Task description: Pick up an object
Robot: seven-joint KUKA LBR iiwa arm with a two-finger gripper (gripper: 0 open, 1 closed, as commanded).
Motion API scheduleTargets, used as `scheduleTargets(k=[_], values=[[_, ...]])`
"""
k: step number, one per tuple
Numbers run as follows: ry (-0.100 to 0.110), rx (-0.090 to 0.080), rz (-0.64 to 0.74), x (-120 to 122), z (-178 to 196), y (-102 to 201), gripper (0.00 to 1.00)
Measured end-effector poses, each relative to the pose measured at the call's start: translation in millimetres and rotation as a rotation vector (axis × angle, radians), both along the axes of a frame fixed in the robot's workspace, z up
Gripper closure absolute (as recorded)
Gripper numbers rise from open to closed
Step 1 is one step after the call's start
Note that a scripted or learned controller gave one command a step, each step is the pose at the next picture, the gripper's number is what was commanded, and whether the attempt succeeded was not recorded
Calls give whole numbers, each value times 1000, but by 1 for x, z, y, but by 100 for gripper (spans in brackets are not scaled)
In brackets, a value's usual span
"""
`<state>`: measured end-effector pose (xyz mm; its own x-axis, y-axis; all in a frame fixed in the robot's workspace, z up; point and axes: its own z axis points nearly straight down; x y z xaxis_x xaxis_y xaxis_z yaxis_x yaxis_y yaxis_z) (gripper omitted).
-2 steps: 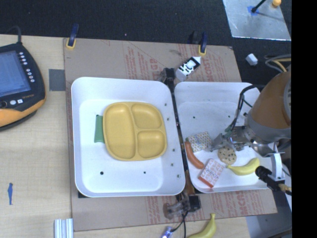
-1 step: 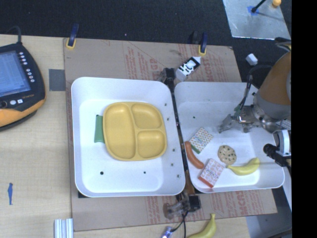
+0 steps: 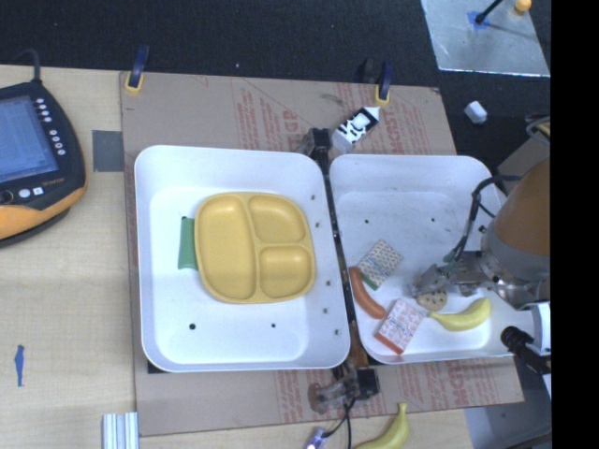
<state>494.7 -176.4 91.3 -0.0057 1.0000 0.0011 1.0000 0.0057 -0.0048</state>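
Presently the gripper (image 3: 432,279) sits low in the right bin (image 3: 412,171), just above a cookie (image 3: 431,298). Whether it is open or closed cannot be told. Nothing appears lifted; the banana (image 3: 460,316) lies at its five o'clock, so the pick remains outstanding.

A: How many bins are on the bench?
B: Two white bins (image 3: 150,251), side by side.
A: And bananas?
B: Two bananas (image 3: 460,317): one in the right bin, one below the bins.
A: The rest?
B: One yellow divided tray (image 3: 255,247), one hot dog (image 3: 366,293), one cookie (image 3: 431,298), two small packets (image 3: 401,325).
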Motion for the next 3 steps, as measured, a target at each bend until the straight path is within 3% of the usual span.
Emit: scheduleTargets(k=[1,2,3], values=[[-6,-3,1,2,14,-2,100],[-5,-4,2,2,14,-2,0],[-1,-1,2,54,0,62,0]])
